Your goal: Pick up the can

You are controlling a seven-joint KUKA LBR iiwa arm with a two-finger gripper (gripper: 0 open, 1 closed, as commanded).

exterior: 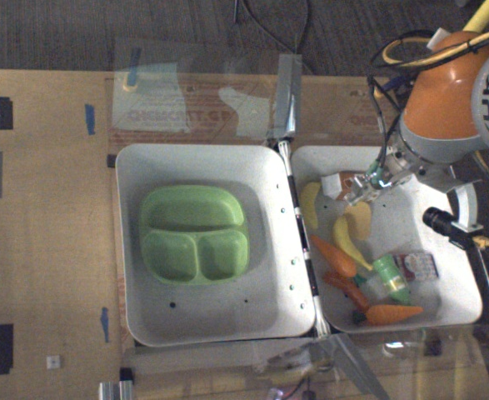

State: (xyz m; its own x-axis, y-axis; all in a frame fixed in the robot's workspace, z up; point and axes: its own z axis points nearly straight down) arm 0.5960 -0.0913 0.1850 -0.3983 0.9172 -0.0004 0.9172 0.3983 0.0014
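In the right bin (pixel 461 302), a small can (pixel 417 266) with a maroon and white label lies on its side near the right wall. My gripper (pixel 367 183) hangs low over the far left part of that bin, well up and left of the can. It is beside a white and red object (pixel 339 183) that it partly hides. The grey arm with its orange band (pixel 444 90) reaches in from the upper right. Nothing shows clearly between the fingers.
The right bin also holds a banana (pixel 347 242), a pale yellow fruit (pixel 310 204), two carrots (pixel 336 258) (pixel 392 313) and a green bottle (pixel 389 277). A green divided plate (pixel 194 233) sits in the left bin (pixel 144 307). Cables hang near the arm.
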